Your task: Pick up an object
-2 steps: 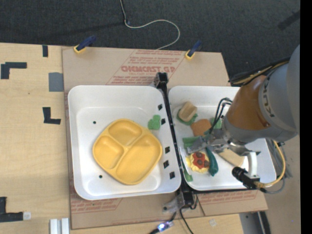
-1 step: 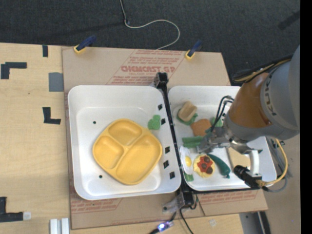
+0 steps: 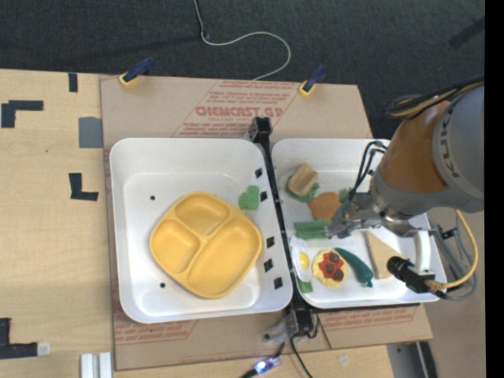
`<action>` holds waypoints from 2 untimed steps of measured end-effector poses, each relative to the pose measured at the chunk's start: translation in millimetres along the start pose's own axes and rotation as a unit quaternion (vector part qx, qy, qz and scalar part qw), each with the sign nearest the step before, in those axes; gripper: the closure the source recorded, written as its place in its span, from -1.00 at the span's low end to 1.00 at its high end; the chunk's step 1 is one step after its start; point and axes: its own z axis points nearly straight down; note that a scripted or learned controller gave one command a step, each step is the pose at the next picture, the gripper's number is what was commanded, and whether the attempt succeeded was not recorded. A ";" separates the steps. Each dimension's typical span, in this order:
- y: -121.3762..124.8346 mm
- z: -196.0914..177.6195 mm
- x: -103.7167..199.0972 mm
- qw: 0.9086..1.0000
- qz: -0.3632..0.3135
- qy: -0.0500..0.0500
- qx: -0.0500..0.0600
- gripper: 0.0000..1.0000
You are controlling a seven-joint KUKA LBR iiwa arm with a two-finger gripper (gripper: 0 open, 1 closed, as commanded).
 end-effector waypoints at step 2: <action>-4.5 -88.3 -0.2 1.000 0.000 0.000 0.000 1.00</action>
